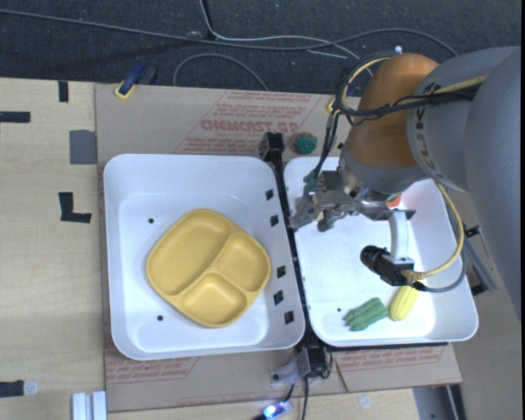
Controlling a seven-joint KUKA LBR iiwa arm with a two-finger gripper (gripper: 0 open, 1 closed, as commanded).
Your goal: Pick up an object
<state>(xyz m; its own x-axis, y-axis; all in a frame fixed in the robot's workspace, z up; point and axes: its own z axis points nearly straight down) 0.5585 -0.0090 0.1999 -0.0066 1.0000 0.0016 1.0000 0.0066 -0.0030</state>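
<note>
The grey arm (472, 121) enters from the right edge and bends over the far half of the right bin (332, 269), its orange band (389, 112) bulging above the wrist. The wrist points down and toward the divide between the two bins, so the gripper (319, 210) sits low over the right bin's near-left part, close to the inner wall. Its metal fingers are small and tangled with brackets in this view; whether they stand apart or together cannot be told, and nothing is visibly caught between them. A yellow cable (446, 256) loops from the arm down to a black cylindrical fitting (381, 263) hanging over the bin's middle.

In the right bin's front corner lie two small toy items: a green bean-like piece (365, 314) and, just beside it on the right, a yellow corn-like piece (403, 302). They sit near each other, perhaps touching, and well apart from the gripper.

The left bin (127, 234) holds a yellow divided plate (208, 267) with three compartments, lying flat near its centre. Both bins rest on a cardboard sheet (236, 121) on the bench, with a small teal round object (306, 142) behind them
</note>
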